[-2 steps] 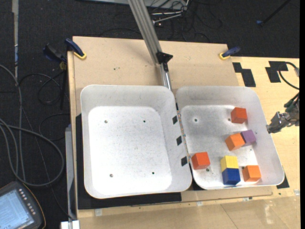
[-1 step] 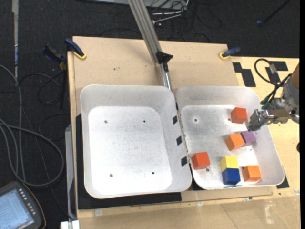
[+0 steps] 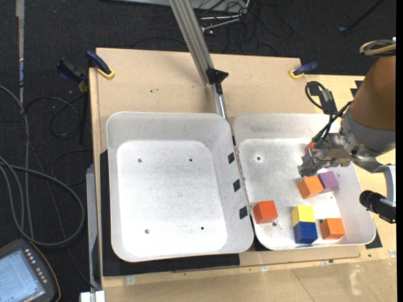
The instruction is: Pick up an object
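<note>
The tabletop (image 3: pixel 164 80) carries two white bins; the left bin (image 3: pixel 126 168) lies well apart from the action, and the right bin (image 3: pixel 277 137) holds all the blocks. The arm (image 3: pixel 378 106) reaches in from the right, and its end effector (image 3: pixel 313 163) hangs low over the right bin; whether it is apart or together I cannot tell. Just near of it, almost directly below, lies the orange block (image 3: pixel 310 186), tilted, so the coming move is probably a short drop. The purple block (image 3: pixel 329 180) touches that block's right side and may crowd a grasp. Nearer lie a red-orange block (image 3: pixel 265 211), a yellow block (image 3: pixel 303 214), a blue block (image 3: pixel 305 232) and another orange block (image 3: pixel 332 228).
</note>
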Robot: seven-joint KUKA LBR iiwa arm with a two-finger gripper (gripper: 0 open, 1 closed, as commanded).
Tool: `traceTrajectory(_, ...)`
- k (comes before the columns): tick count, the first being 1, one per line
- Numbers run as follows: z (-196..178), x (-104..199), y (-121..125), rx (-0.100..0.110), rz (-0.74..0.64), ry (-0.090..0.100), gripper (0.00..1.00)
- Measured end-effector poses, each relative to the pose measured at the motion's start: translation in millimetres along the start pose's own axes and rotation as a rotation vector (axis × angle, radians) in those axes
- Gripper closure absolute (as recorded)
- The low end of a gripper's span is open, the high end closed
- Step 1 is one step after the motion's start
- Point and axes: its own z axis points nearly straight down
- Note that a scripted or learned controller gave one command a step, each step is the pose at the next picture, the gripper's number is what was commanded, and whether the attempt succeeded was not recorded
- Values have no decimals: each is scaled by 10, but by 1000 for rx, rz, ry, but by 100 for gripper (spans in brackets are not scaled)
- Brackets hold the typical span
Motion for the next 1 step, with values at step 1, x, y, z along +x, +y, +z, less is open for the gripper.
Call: traceTrajectory(1, 152, 594, 2, 0, 0, 0, 100)
